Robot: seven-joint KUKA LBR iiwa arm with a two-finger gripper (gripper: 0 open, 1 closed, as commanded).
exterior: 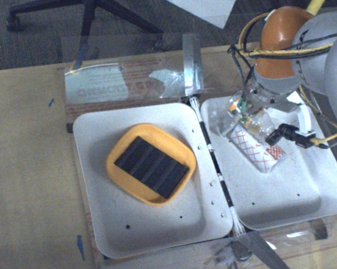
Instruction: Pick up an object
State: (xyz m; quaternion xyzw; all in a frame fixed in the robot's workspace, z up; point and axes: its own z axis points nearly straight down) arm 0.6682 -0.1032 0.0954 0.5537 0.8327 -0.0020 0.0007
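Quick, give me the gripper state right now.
Gripper: cannot be told. It is low over the right bin, above the red-and-white packet.

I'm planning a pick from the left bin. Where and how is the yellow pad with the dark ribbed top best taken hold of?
Probably across its narrower width, coming straight down from above. The yellow pad lies flat and alone near the middle of the left bin, turned at a slant, with rounded yellow edges showing all round. The end effector would likely need turning to match that slant and opening wide.
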